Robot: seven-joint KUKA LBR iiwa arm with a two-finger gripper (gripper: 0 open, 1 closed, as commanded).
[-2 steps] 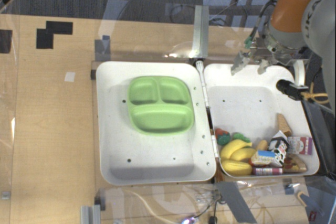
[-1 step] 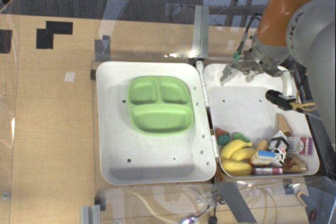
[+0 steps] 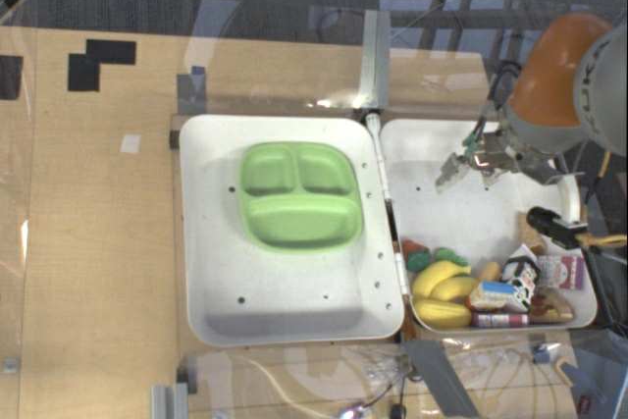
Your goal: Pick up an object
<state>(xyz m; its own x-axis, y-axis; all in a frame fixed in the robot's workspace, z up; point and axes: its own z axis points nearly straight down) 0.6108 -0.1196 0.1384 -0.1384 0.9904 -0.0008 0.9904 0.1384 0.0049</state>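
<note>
Right bin (image 3: 461, 221) far corner hidden behind arm (image 3: 554, 83)

Bare floor above clustered toys (image 3: 491, 289)

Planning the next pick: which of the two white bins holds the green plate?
The left bin holds the green plate; the right bin holds bananas and small items.
</note>
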